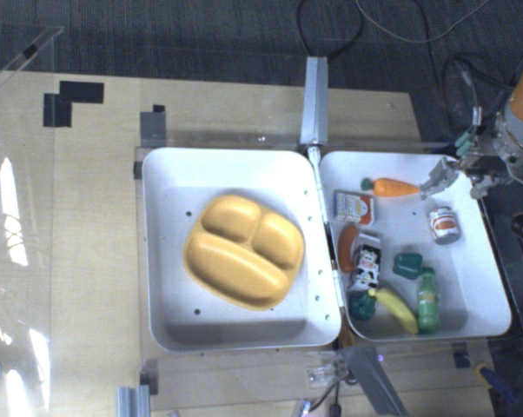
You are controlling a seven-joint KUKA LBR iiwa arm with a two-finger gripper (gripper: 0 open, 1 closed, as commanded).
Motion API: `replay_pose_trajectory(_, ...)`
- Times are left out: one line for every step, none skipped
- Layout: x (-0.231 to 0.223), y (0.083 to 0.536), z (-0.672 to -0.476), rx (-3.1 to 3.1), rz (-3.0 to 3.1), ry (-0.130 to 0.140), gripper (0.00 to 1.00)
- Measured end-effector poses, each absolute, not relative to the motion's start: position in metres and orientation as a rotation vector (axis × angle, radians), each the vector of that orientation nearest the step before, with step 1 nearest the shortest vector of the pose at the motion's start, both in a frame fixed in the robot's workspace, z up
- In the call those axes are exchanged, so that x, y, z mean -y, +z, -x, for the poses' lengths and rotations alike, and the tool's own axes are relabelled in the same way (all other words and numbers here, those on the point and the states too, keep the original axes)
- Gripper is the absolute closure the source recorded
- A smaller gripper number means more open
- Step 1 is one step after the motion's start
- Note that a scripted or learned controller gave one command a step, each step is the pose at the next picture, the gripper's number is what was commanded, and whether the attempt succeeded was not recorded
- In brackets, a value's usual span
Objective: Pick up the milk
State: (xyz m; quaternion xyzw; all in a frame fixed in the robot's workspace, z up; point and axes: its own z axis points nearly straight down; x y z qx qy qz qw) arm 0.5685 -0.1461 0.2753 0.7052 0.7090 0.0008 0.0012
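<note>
Milk [367, 264] untouched in the right bin [492, 272], gripper [457, 174] up at the bin's far right corner.

The milk, a small black-and-white carton, lies near the bin's left wall, just beside a red sausage [347, 247] on its left, with a juice box [354, 207] beyond it and a banana [394, 309] and dark green piece [361, 304] at its near end. A green cup [408, 265], a green bottle [427, 300], a can [445, 224] and a carrot [393, 188] share the same bin. The gripper hovers above the rim, well apart from the milk, nearest the carrot and can; its fingers look spread, with nothing between them. The left bin [162, 233] holds a big yellow bread loaf [244, 250].
</note>
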Motion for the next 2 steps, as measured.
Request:
replay_pose_trajectory(0.074, 0.200, -0.555, -2.523, -1.866, 0.004, 0.00)
replay_pose_trajectory(0.091, 0.259, -0.548, -2.469, -1.932, 0.006, 0.00)
